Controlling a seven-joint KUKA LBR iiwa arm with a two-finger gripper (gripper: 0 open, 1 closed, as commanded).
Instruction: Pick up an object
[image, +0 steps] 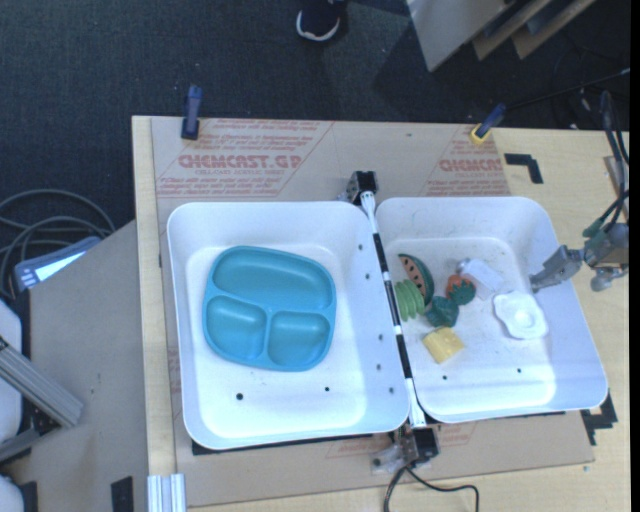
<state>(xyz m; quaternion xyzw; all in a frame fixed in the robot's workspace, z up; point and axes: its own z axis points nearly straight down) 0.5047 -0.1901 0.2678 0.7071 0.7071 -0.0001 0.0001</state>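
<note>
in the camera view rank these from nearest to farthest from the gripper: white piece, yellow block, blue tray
Measured from the gripper at the right bin's right rim:
1. White piece, right side of the right bin.
2. Yellow block, lower middle of the right bin.
3. Blue tray, in the left bin.

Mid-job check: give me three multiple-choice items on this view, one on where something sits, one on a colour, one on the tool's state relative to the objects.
1. Where does the blue divided plastic tray lie?
A. left white bin
B. right white bin
C. on the cardboard

2. What colour is the small block nearest the front of the right white bin?
A. red
B. yellow
C. black

3. Where is the tool?
A. over the tray
B. at the right bin's right rim, apart from the objects
C. pressed on the yellow block

Key: 1 A, the tray rests in the left white bin. 2 B, the block is yellow. 3 B, the tool sits by the right rim, right of the flat white piece.
</note>
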